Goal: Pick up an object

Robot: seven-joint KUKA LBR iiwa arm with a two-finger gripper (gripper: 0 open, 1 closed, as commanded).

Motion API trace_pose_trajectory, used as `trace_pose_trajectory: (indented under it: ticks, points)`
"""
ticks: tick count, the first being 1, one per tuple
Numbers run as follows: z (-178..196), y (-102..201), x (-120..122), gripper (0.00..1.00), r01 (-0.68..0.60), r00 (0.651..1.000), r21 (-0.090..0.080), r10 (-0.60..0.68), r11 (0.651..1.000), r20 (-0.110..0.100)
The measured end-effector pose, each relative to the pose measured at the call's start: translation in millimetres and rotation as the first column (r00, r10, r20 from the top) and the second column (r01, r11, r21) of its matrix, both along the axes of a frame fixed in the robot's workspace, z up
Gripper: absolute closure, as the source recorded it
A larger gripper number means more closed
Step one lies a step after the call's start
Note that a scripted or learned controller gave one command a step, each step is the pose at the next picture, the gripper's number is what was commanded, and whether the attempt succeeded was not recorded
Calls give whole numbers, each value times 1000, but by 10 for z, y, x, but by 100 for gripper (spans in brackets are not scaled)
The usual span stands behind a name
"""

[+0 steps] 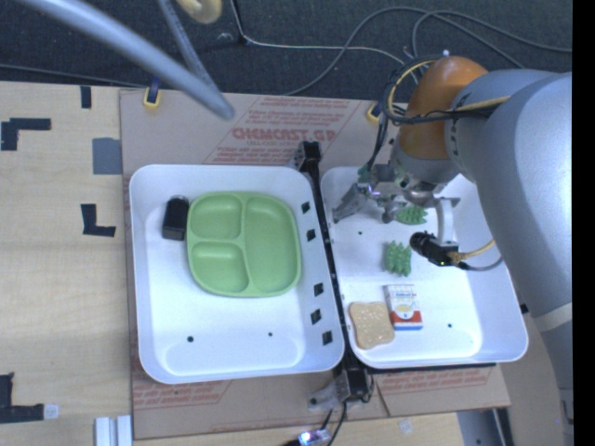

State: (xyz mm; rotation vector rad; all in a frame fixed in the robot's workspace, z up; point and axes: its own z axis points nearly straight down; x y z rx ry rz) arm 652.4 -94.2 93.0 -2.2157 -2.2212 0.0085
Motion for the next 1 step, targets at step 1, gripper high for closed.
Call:
trace_pose_trajectory:
  ticks: [1]
  points:
    - [-88, 7, -1, 0, 0, 1000, -1, 0, 1000, 5]
